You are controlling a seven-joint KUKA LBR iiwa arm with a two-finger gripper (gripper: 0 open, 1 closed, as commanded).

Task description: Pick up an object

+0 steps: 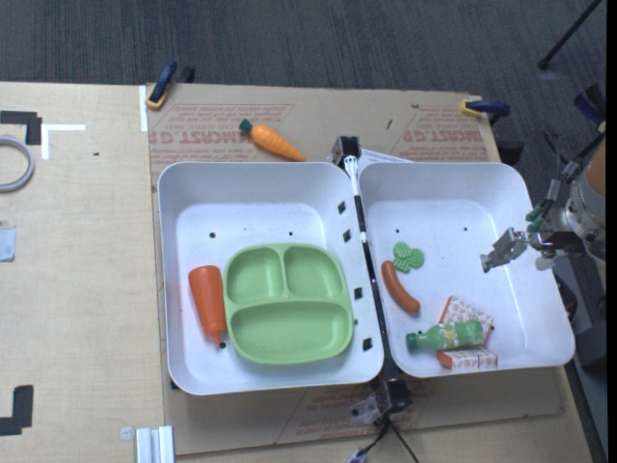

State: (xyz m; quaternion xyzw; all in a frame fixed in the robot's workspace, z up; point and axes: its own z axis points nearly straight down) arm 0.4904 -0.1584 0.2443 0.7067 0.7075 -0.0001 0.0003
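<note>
Hovering with nothing held, the open pincer (pixel 503 251) overlooks one sausage (pixel 400 287), one bottle (pixel 446 336), two cartons (pixel 469 359).

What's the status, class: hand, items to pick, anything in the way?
Hand over right bin, holding nothing seen. Sausage, bottle, carton, green piece lie below-left, untouched. Nothing blocking.

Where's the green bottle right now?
The green bottle lies on its side near the right bin's front edge, between the sausage and the red-and-white carton.
</note>
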